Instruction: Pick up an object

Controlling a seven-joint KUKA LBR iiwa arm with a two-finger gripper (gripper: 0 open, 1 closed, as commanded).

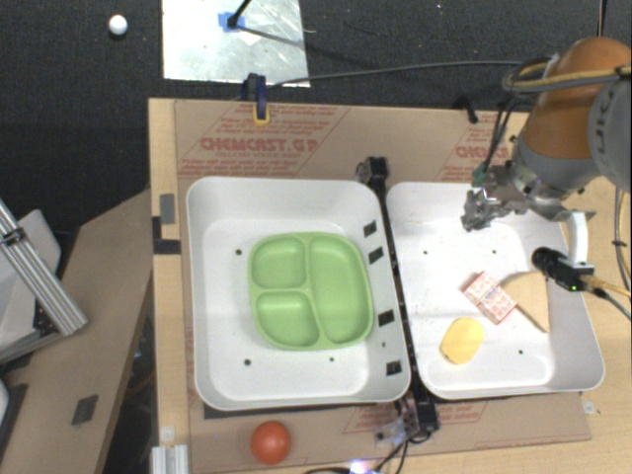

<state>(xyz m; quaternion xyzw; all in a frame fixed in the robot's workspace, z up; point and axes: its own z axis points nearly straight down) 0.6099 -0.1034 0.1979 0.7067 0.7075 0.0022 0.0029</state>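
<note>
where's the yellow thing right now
The yellow object lies in the right bin, near its front edge, just below and left of the red-patterned packet.

Red "CHEMCAST GP" print, upside down, on brown board behind bins.

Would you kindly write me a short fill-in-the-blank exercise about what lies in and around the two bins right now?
1. The green divided tray lies in the ____ bin of the camera view.
2. The yellow object lies in the right bin, just below the ____ and white patterned packet.
3. The ball on the cardboard below the bins is ____ in colour.
4. The gripper hangs over the ____ bin.

Missing words: left; red; orange-red; right
</note>
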